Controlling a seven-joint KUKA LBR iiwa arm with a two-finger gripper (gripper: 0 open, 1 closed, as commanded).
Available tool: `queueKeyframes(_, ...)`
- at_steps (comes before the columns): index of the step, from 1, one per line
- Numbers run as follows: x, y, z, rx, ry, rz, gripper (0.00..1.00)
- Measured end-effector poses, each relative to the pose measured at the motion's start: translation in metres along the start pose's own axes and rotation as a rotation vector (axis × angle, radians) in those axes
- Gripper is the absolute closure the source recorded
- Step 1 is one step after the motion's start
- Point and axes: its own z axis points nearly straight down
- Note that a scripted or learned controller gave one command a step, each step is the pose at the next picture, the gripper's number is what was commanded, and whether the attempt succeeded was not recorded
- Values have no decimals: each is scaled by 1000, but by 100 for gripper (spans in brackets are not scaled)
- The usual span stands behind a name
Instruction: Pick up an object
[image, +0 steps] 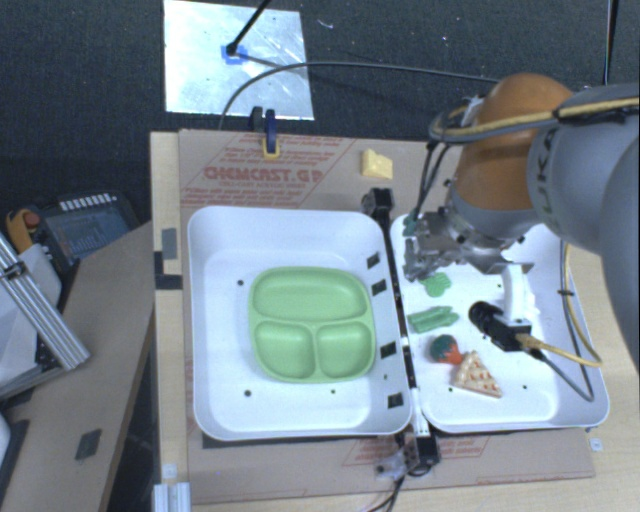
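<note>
My gripper (424, 262) hangs low over the far left part of the right bin (560, 400). Just below its tips lies a small green piece (437, 286), close to the fingers but not seen between them. Nearer the front lie a green bean pod (432, 319), a red and green strawberry-like piece (444, 348) and a pizza slice (477, 376). The left bin (215, 250) holds a light green divided plate (310, 322).
A yellow block (377, 163) lies on the cardboard behind the bins. A black divider with clips runs between the two bins. A foil sheet sits at the back, and a grey device lies on the table to the left.
</note>
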Motion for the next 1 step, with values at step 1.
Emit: queueKeyframes(1,63,16,4,0,1,-2,100)
